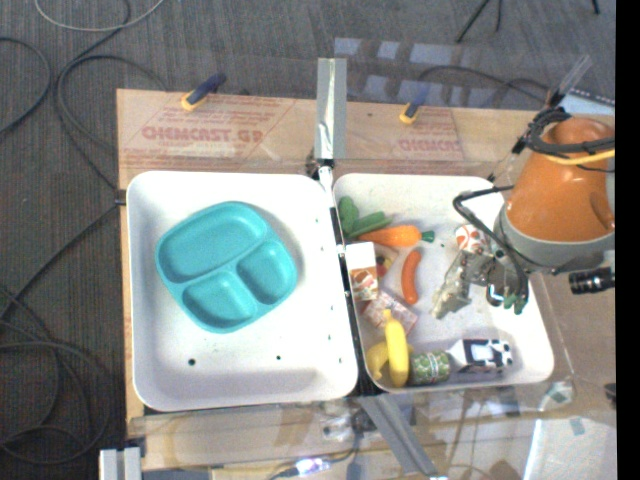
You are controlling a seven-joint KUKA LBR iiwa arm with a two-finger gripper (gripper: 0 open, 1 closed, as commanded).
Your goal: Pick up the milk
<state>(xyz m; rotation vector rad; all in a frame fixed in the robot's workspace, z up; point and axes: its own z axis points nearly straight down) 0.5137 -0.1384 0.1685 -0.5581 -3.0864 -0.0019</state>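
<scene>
The fingers [452, 296] hang open and grasp nothing above the right bin [535, 318], while the milk [362, 271] stands at its left wall, crowded by carrot [392, 236], sausage [410, 275] and banana [397, 352].

**Arm appearance**

Arm [560, 193]: big rounded orange shell, glossy, sitting over a grey ring section below it. Black cables [478, 211] loop off its left side, another black cable curves over the top of the orange part. Gripper [455, 293]: metallic silver-grey, slim, with small dark and green bits beside it at the wrist. Small black stub sticks out lower right.
</scene>
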